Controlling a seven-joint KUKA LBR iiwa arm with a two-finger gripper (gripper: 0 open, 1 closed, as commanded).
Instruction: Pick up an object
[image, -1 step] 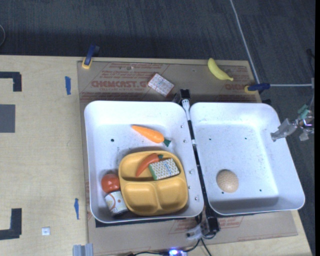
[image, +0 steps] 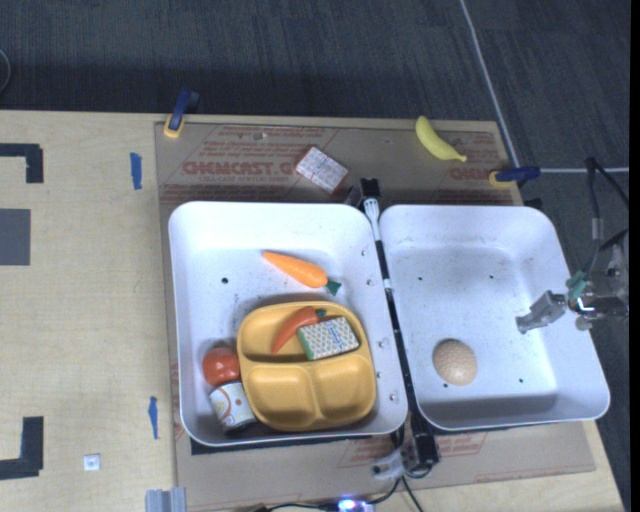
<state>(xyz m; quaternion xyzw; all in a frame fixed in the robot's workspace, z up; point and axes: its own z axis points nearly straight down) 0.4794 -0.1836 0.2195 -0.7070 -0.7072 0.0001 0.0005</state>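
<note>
My gripper (image: 540, 312) reaches in over the right edge of the right bin (image: 470, 240), low above its floor. A tan egg-shaped object (image: 455, 361) lies on that bin's floor, to the left of and below the gripper and apart from it. In the left bin (image: 200, 260) an orange carrot (image: 297, 269) lies near the middle. A yellow divided plate (image: 305, 385) holds a red pepper (image: 291, 326) and a small patterned box (image: 328, 338). A red tomato (image: 220, 366) and a small can (image: 232, 404) sit beside the plate's left side.
A yellow banana (image: 438, 140) and a small patterned packet (image: 320, 169) lie on the cardboard behind the bins. Clamps hold the board at the back left (image: 180, 108) and back right (image: 515, 175). Cables hang at the right edge (image: 600, 240).
</note>
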